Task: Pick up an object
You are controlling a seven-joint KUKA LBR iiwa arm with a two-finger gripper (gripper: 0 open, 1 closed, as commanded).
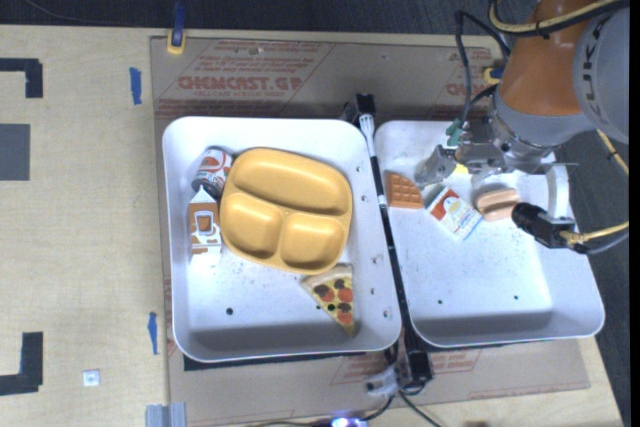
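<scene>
Pizza slice (335,296): we see it nearest us, lying flat in the left bin (190,315) just below the yellow tray, its point toward that tray.
Yellow tray (283,208): we find a three-compartment tray filling the middle of the left bin, tilted a little.
Can (211,171): we see it at the tray's upper left, partly tucked under the tray's edge.
Orange carton (203,224): it lies against the left bin's left wall, beside the tray.
Right bin (500,305): we see it just beside the left bin, its things gathered in the far half.
Waffle piece (403,190): brown and gridded, it rests near the right bin's left wall.
White packet (453,212): it lies near the waffle piece, close under the tool.
Pink round piece (495,201): it sits just right of the packet, below the wrist.
Tool (447,162): we see it low over the far part of the right bin, above the packet; we cannot tell how its jaws stand, nor that anything is between them.
Arm (545,65): it reaches in from the right.
</scene>
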